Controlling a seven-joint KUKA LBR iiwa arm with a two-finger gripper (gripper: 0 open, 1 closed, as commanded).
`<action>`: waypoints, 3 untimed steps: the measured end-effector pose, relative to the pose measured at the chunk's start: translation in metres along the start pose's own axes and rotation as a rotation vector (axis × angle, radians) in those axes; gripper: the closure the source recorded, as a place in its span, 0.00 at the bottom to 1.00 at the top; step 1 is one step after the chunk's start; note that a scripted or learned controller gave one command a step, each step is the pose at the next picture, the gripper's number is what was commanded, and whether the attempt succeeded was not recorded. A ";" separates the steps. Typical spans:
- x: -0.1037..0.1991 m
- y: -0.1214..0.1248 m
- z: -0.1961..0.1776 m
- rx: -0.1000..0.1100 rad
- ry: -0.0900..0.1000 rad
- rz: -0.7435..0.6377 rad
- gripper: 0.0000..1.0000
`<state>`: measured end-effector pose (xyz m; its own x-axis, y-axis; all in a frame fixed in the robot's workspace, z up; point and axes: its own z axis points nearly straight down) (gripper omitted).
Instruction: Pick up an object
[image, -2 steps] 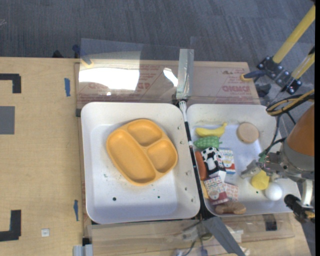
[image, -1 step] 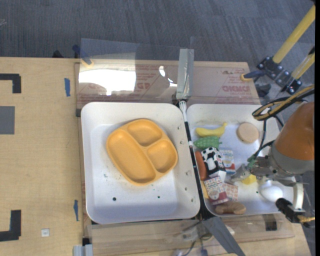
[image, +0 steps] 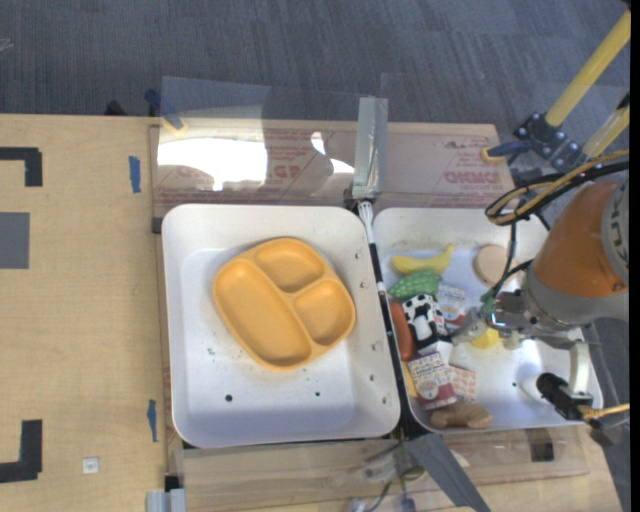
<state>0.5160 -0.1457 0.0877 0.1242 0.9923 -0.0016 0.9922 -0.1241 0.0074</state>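
Left bin (image: 200, 400) holds an orange tray (image: 283, 302). Gripper (image: 478, 322) sits low in right bin (image: 520, 400), beside a banana (image: 420, 262) and mixed toys.

My arm (image: 590, 262) is a fat rounded barrel, bright orange on its upper band and plain grey below toward the wrist. Black cables (image: 520, 205) loop off the orange part, one thin yellow strand running with them. My claw (image: 478, 322) is small and silvery-grey metal, with dark fittings and a hint of green at its base.
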 end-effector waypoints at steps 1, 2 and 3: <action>0.000 0.001 -0.011 -0.005 0.000 0.000 1.00; 0.038 0.049 -0.183 -0.002 0.003 0.105 1.00; 0.037 0.047 -0.178 0.008 0.001 0.108 0.00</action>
<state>0.5661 -0.1141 0.2662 0.2302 0.9731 -0.0006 0.9731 -0.2302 -0.0004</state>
